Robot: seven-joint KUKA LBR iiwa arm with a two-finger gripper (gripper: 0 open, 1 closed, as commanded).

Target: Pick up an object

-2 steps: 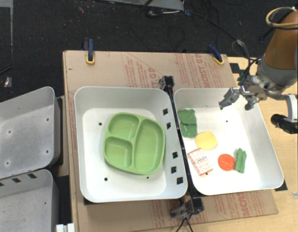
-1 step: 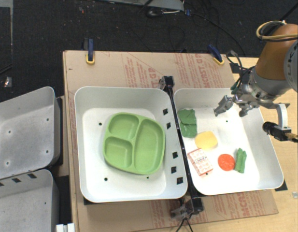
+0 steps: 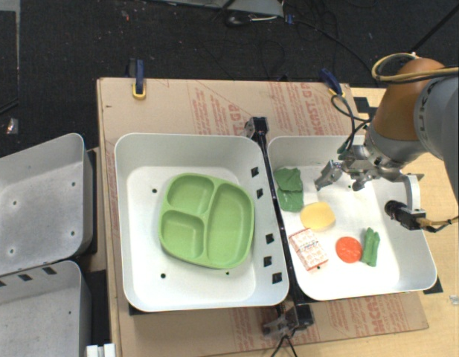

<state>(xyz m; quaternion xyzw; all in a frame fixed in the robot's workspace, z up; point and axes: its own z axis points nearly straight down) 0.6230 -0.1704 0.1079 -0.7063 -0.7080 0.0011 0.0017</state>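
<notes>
A brown board (image 3: 192, 99) sits on a dark floor (image 3: 58, 36) and bears two white bins. The left bin (image 3: 132, 162) has one green plate (image 3: 207, 219). The right bin (image 3: 408, 270) has five small things: a green cloth (image 3: 290, 188), a yellow disc (image 3: 318, 216), a red-and-white packet (image 3: 309, 248), a red ball (image 3: 349, 249) and a green pod (image 3: 371, 246). The gripper (image 3: 347, 173) hangs open above the right bin, holding nothing.

bright even overhead light, sharp focus, soft faint shadows

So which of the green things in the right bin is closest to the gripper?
The crumpled green piece at the bin's upper left, beside the divider, left of the gripper. The other, a slim green piece, lies farther away by the red disc.
</notes>
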